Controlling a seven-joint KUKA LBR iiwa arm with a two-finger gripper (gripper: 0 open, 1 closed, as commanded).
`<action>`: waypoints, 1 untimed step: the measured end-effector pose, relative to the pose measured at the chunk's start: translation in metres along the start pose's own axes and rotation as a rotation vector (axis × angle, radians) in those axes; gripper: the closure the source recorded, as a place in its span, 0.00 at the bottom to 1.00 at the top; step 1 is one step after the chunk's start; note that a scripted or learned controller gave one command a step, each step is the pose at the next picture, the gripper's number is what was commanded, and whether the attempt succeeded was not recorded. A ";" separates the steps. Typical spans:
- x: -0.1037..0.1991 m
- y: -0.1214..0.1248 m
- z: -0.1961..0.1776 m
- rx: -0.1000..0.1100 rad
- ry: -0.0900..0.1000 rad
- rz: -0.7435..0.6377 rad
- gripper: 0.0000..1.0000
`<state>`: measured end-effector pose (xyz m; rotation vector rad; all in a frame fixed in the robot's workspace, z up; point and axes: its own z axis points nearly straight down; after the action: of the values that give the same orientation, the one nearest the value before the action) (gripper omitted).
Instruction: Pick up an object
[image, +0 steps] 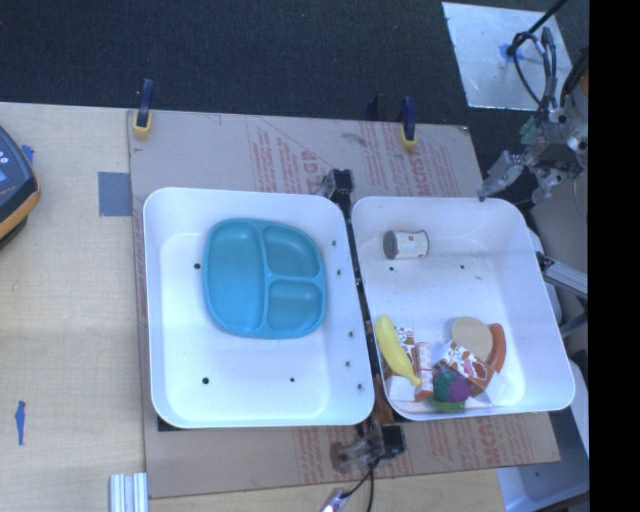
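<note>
1. Two shallow white bins sit side by side on the bench: the left bin (160, 330) and the right bin (520, 270), their inner rims nearly touching.
2. The left bin holds one thing, a blue divided plate (265, 277) with three compartments, lying flat in the bin's upper half.
3. The right bin holds several things I could pick. One small grey-and-white cylinder (405, 243) lies on its side near the far rim, well apart from the rest.
4. One yellow banana (395, 349) lies near the left wall of the right bin, running towards the front corner.
5. One round tan piece (470, 335) and one orange-red curved piece (497, 347), like a sausage, lie just beside each other towards the front.
6. A cluster of small items (447, 382), purple, green and printed wrappers, sits at the front rim; I cannot count them apart.
7. My gripper (530, 165) hangs beyond the far right corner of the right bin, above the bench edge and clear of every object. It has nothing between its fingers that I can see; how far they are spread I cannot tell.
8. The bins rest on a brown cardboard sheet (300, 150), clamped at its far edge by two blue clamps (145, 105), on a pale wooden bench (60, 330). Dark carpet (250, 50) lies behind.
</note>
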<state>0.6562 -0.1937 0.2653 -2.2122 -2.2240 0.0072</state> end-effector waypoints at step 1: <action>-0.018 -0.064 0.093 0.002 0.000 0.000 0.00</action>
<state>0.5919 -0.2122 0.1724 -2.2110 -2.2233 0.0094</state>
